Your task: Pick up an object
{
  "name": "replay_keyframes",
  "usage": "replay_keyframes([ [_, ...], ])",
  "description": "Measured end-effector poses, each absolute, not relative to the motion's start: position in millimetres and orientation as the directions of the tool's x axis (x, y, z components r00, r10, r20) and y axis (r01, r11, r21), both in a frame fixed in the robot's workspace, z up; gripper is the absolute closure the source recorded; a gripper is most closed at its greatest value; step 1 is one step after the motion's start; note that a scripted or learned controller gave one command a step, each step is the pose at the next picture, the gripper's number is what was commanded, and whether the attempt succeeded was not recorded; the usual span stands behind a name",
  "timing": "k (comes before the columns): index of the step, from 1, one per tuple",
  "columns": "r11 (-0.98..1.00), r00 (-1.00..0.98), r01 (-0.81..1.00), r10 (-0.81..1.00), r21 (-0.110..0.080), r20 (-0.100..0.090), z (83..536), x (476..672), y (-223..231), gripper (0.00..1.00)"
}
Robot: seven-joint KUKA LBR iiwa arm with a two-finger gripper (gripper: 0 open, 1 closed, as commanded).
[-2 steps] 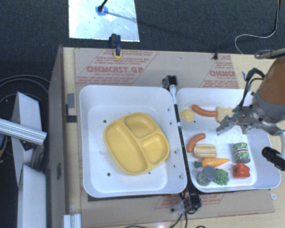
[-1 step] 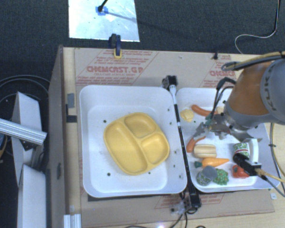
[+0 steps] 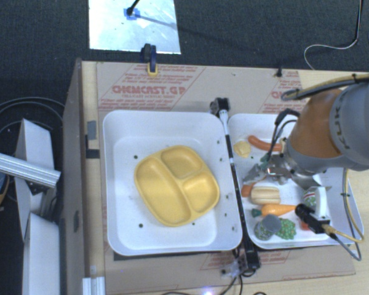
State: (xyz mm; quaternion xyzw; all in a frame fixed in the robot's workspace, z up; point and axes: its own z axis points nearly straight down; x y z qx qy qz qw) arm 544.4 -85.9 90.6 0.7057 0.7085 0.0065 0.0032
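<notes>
Toys are lying mixed up in my right bin (image 3: pixel 341 235) because that is where I am picking from. My gripper (image 3: pixel 265 172) is hanging just above the bread roll (image 3: pixel 265 194), and I cannot tell its state. That roll is tan and puffy, sitting beside the carrot (image 3: pixel 278 209).

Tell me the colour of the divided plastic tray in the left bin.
Pale yellow; the three-compartment plastic tray shows best in the camera view.
</notes>
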Motion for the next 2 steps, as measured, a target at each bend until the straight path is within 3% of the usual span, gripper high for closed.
replay_keyframes([
  [1,0.001,-0.001,1.0,1.0,0.001,0.0,85,529.4,-94,0.0],
  [2,0.002,-0.002,1.0,1.0,0.003,0.0,95,530.2,-94,1.0],
])
